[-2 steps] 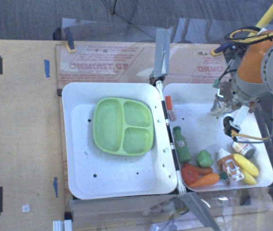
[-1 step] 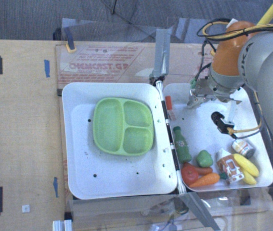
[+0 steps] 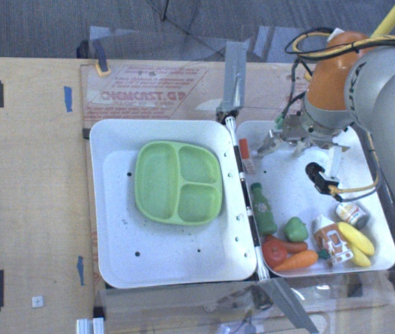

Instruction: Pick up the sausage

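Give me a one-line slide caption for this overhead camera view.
KUKA arm's gripper hovering over the right bin of toy food, green divided plate in the left bin.

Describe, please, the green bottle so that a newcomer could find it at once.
Look in the right white bin of the two. Against its left wall lies the green bottle, cap toward the far side. It is long and dark green, unlike the small round green vegetable beside it.

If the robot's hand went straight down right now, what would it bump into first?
Probably just the bare white floor of the right bin. The hand hangs over the bin's upper part, and the toy food lies nearer the bottom edge, though height is hard to judge here.
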Robot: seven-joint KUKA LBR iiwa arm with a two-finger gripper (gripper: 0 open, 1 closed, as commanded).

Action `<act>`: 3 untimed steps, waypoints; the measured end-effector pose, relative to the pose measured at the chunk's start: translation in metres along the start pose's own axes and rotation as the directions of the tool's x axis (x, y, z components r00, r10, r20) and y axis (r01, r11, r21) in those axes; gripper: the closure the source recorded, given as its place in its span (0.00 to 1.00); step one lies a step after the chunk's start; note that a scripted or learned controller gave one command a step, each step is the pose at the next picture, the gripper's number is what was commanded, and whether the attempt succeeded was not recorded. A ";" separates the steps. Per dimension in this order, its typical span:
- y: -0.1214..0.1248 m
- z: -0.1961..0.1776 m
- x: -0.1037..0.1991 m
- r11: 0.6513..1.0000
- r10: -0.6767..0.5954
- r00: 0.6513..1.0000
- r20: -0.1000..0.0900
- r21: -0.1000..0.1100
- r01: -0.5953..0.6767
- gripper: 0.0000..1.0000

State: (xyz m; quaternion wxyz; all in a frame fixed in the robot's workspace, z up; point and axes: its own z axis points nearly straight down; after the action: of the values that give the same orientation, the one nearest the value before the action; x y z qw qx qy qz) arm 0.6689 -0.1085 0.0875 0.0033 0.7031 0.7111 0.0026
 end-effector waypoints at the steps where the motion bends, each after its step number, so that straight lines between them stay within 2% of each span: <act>1: -0.001 0.000 -0.039 1.000 0.009 1.000 0.002 0.001 -0.009 0.00; 2: -0.060 -0.001 -0.089 0.992 0.128 0.992 0.001 0.005 -0.128 0.00; 3: -0.082 -0.004 -0.092 0.785 0.620 0.785 -0.015 0.004 -0.620 0.00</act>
State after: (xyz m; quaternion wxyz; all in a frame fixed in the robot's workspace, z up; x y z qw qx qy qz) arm 0.5880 -0.2016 0.0906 -0.0030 0.8974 0.4411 0.0092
